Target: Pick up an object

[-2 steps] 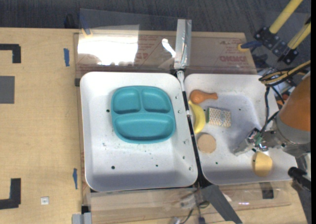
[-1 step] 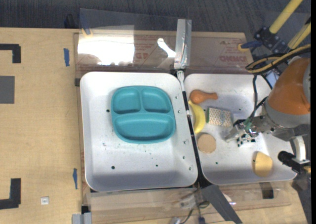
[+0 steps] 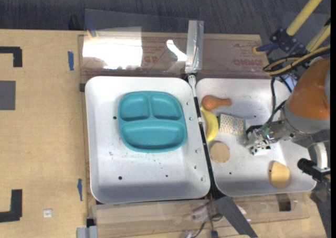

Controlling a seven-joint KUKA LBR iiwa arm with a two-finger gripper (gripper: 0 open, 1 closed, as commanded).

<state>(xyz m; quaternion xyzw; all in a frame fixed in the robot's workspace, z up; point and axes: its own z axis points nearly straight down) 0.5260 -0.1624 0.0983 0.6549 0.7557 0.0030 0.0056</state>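
Two shallow white bins sit side by side on the tabletop (image 3: 42, 127). The left bin (image 3: 100, 174) carries a teal divided plate (image 3: 152, 120) lying flat near its middle. The right bin (image 3: 247, 179) holds the loose objects. An orange piece shaped like a drumstick (image 3: 214, 103) lies at the far left of that bin. Just nearer than it, a yellow banana (image 3: 211, 126) lies against the bin's left wall. A small patterned white square (image 3: 231, 123) lies just right of the banana. A round tan disc (image 3: 220, 152) rests nearer than the banana. A pale yellow rounded object (image 3: 279, 173) lies in the near right part of the bin, well apart from the others.

The arm (image 3: 310, 100) reaches in from the right, its orange band over the bin's right edge. The gripper (image 3: 258, 140) sits low over the middle of the right bin, between the patterned square and the pale yellow object. Whether the jaws are apart or together cannot be told, and no object is visible between them.
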